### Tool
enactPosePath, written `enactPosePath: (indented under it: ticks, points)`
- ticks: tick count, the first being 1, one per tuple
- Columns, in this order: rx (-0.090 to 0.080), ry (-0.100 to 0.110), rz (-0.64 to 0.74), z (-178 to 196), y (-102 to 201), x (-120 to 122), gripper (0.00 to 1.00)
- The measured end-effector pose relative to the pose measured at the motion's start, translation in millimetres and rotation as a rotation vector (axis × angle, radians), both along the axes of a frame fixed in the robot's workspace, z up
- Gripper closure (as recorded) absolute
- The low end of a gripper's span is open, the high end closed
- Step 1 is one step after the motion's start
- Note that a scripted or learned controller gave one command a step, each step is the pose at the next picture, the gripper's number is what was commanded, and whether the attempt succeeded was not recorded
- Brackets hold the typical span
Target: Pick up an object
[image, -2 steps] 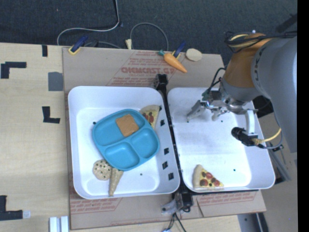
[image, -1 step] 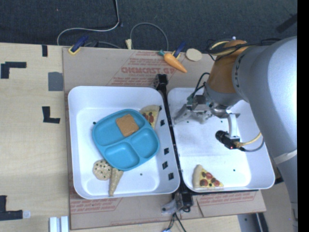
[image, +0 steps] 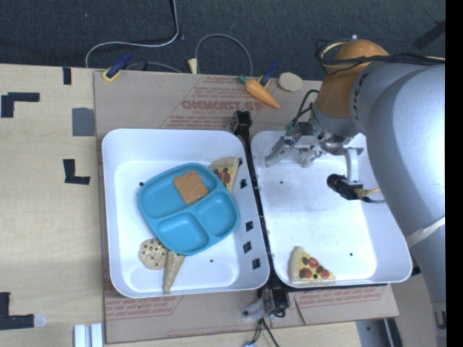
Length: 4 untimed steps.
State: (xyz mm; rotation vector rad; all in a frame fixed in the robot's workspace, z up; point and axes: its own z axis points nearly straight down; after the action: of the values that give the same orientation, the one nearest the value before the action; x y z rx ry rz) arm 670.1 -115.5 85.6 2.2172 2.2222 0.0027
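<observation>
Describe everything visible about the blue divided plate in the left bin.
The blue divided plastic plate lies flat, turned at an angle, in the left white bin. It has three compartments; the upper one holds a tan square cracker. A pizza slice sits at its upper right edge; a round cookie and a cone touch its lower left.

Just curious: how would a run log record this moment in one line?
gripper: over right bin, far end | holding: nothing seen | nearest: pizza slice

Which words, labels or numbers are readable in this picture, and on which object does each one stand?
"CHEMCAST": red print on the brown cardboard sheet behind the bins; I read it with some doubt.
Smaller red print beneath it, and at the sheet's lower corners: too blurred to read.
</observation>
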Motion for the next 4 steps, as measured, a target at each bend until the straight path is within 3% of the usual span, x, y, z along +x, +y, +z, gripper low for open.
enactPosePath:
  ticks: [1, 4]
  points:
    - [-0.006, 0.003, 0.0, 0.1, 18.8, -1.9, 0.0]
    - [-0.003, 0.004, -0.001, -0.1, 17.6, -1.9, 0.0]
